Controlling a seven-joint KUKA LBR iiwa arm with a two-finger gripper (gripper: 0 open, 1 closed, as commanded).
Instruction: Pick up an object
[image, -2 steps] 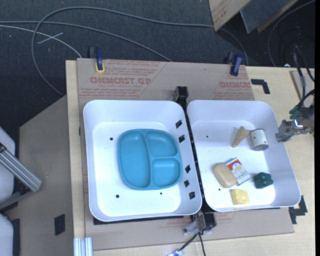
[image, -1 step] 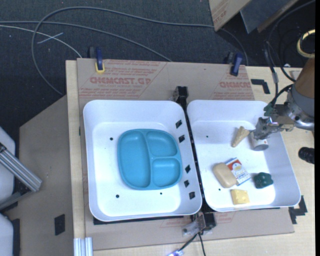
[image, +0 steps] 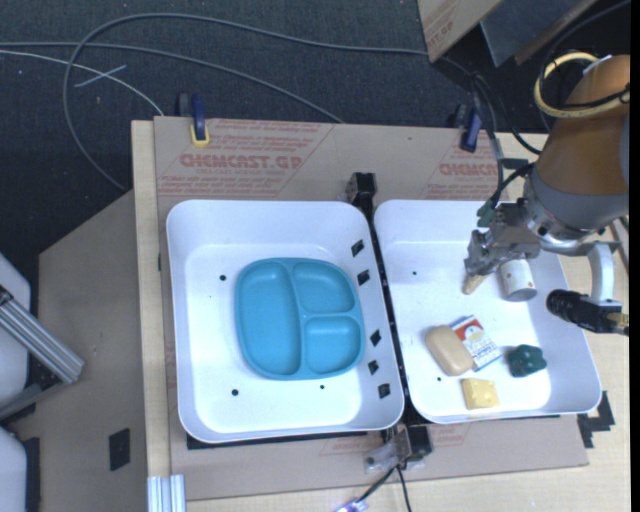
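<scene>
While hovering above the right bin (image: 560, 300), finger state impossible to tell: gripper (image: 478, 272) near a white cylinder (image: 518, 280); left bin (image: 200, 330) with a blue divided plate (image: 298, 317); nearer the front, tan bar (image: 449, 350), red-and-white packet (image: 477, 338), yellow block (image: 481, 393), green lump (image: 525, 360).
</scene>
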